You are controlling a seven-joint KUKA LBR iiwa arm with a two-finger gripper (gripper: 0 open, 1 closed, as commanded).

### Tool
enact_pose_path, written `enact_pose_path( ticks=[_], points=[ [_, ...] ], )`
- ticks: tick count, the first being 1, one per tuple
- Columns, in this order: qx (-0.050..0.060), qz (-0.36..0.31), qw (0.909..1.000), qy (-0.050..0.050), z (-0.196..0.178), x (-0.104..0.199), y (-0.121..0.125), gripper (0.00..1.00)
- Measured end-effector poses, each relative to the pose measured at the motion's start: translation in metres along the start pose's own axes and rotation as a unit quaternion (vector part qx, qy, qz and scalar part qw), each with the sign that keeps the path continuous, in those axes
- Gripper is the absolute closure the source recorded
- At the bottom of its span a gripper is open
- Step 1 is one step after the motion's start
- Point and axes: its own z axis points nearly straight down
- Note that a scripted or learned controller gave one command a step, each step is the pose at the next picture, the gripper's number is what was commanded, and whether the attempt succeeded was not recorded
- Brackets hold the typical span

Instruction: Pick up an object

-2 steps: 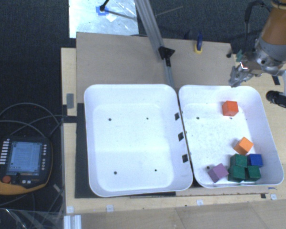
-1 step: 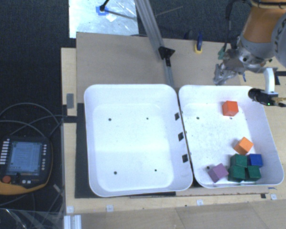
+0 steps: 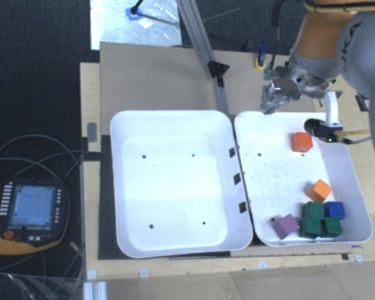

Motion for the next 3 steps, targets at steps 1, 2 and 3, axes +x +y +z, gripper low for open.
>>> enact_pose_path(
  ticks=[1,2,3],
  points=[
    [0.0,0.0,1.0,0.0,-0.007,0.05,0.0,1.0],
    [0.001,0.0,1.0,0.0,-0.005,0.101,-0.013,1.0],
    [0.0,0.001,1.0,0.0,0.006,0.145,-0.009,1.0]
  ],
)
